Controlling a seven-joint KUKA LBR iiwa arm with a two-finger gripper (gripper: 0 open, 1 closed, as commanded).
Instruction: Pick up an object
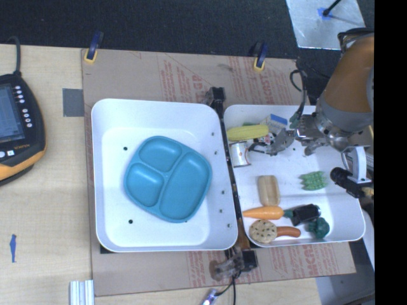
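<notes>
While the grey arm with the orange band (356,68) reaches in from the right, its two-finger gripper (280,142) hangs low over the back part of the right-hand white bin (346,234). I cannot tell how wide it is or whether it has hold of anything, because the small parts there blur together. Just to its left lies a yellow corn cob (248,132), and just below that a small shiny silver can (238,153) rests against the bin's left wall. A small blue block (278,119) sits right behind the gripper. Nearer the front, well apart from the gripper, are a tan block of wood (268,189), an orange carrot (262,213), a round speckled cookie (262,232) and a red sausage (287,232) touching it. A black chunky thing (304,212) and a dark green lump (320,227) lie in the front right corner, and a pale green bumpy piece (312,181) sits near the right side. Beside this, the left-hand white bin (108,234) holds a blue plastic plate with three sections (167,178). Both bins rest on a brown cardboard sheet (159,75) clipped to a pale wooden bench (44,234). An orange and black control pad (16,126) lies at the far left. Dark carpet (159,8) shows behind the bench.
</notes>
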